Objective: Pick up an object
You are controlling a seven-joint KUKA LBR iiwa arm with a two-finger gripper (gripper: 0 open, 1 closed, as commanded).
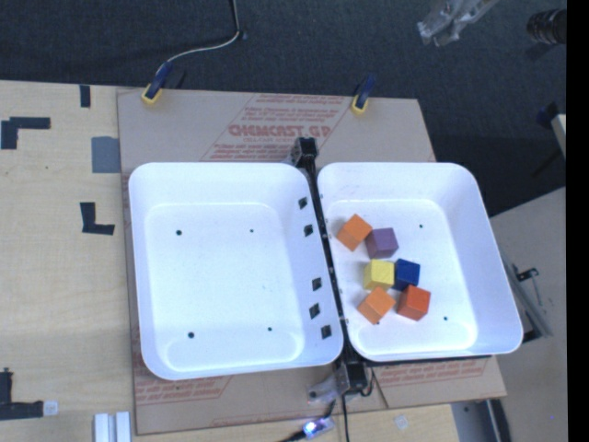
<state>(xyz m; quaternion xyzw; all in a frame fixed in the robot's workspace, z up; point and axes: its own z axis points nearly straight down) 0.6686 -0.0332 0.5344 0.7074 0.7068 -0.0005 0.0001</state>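
Observation:
Several small cubes lie clustered in the right bin [460, 191]: an orange cube [353, 232], a purple cube [382, 241], a yellow cube [378, 273], a blue cube [407, 273], a second orange cube [375, 304] and a red-orange cube [414, 302]. My gripper [451, 12] hangs high at the top right of the camera view, far above and behind the bins, over the dark floor. It is small and blurred there, with nothing visible in it.
The left bin [147, 247] sits beside the right one, joined by a black clip strip [317, 256]. Both rest on a cardboard sheet [276, 132] held by two clamps [156, 86]. A cable runs across the dark floor behind.

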